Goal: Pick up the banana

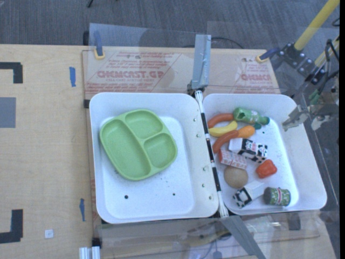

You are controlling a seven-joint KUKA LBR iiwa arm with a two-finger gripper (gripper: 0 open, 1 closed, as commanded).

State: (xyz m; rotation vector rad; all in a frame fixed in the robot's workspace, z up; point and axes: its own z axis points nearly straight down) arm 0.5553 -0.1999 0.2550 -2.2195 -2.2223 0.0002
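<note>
The yellow banana [222, 128] lies in the right bin [302, 166], near its upper left corner and close to the divider between the bins. An orange piece [218, 118] sits just behind it, and a longer orange one [232, 136] lies along its front side, touching or nearly touching it. The gripper [304, 118] appears as grey metal parts over the right bin's far right rim, seen through a hazy clear panel. It is well to the right of the banana, and nothing shows in it.
Also in the right bin are a green bottle [249, 115], a cow-patterned carton [249, 147], a red-white box [233, 158], a brown ball [235, 177], a red piece [266, 169] and a green can [277, 196]. The left bin holds a green divided plate [138, 143]. A yellow pole [318, 18] stands at the top right.
</note>
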